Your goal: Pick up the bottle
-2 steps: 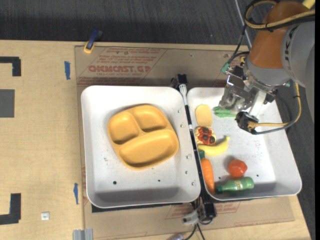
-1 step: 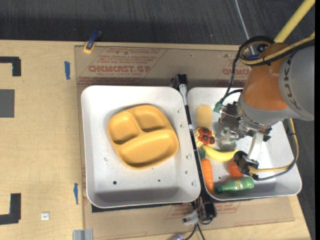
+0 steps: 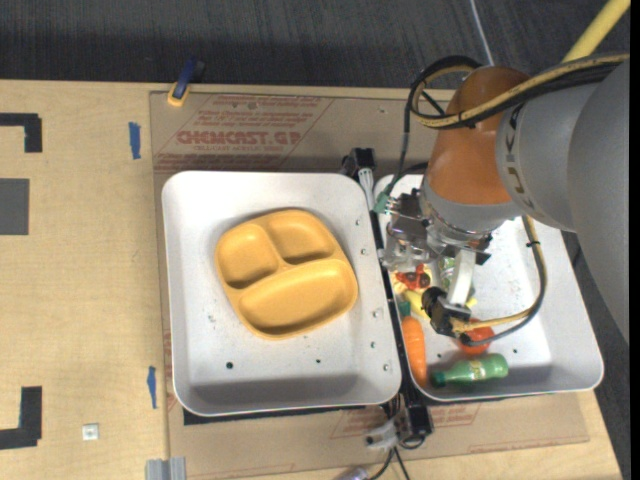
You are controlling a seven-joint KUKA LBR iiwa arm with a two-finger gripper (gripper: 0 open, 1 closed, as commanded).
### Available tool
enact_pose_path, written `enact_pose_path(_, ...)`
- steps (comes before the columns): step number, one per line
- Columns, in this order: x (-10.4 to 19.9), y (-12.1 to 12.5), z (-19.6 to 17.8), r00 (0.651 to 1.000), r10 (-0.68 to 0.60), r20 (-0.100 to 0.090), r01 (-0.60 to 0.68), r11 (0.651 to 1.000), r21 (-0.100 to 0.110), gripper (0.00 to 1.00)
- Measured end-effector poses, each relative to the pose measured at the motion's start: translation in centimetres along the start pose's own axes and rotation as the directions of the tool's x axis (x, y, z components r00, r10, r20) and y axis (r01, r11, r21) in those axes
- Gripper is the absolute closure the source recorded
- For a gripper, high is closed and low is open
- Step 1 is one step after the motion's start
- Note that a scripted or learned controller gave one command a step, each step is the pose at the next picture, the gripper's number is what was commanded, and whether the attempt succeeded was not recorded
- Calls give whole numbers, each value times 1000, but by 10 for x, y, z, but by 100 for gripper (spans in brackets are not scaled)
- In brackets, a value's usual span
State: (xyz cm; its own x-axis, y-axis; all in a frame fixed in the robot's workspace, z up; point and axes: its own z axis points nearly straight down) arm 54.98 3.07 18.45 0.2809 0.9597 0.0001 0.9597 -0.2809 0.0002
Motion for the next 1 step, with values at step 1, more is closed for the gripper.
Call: enact_pose_path(1,-122,-28,-59,1000,-3,1,3,1000,0,100)
